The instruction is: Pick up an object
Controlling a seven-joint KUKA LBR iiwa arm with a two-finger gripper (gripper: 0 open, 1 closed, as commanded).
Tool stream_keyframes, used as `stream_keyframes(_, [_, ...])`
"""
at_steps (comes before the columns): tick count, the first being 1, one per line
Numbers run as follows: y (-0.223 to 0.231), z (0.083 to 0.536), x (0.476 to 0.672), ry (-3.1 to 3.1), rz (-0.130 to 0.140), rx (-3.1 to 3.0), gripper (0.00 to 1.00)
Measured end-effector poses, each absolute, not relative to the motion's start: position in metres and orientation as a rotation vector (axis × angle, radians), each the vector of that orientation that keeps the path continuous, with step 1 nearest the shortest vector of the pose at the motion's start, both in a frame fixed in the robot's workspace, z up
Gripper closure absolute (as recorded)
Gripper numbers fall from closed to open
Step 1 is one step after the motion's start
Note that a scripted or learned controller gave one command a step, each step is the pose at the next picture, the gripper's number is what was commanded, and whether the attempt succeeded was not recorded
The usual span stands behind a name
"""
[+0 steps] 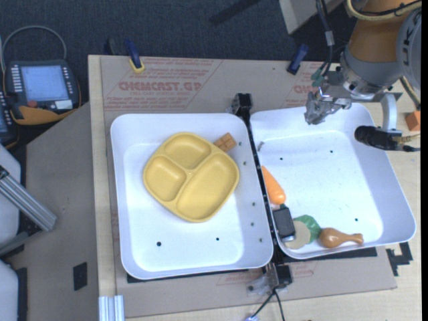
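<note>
Camera view: the gripper (315, 114) hangs over the right bin's (374, 179) far rim, jaw state unclear.

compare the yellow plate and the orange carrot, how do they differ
The yellow plate is broad and split into three compartments; the carrot is small, slim and tapered. The plate lies in the middle of the left bin; the carrot lies in the right bin, along its left wall. The plate is pale yellow, the carrot bright orange. Both lie flat, apart from the gripper, which hangs over the right bin's far edge.
</note>
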State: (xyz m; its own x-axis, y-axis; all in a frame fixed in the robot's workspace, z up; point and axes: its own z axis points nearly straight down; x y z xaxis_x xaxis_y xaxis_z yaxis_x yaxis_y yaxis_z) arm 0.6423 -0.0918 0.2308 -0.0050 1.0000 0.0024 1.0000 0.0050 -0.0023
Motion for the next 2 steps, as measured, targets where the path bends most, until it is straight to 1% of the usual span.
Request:
stream_keyframes(1, [-0.040,0.240,0.645,-2.228,-0.003,-2.216,1.00])
stream_keyframes(2, [0.009,0.242,0.655,-2.229,-0.005,-2.216,1.00])
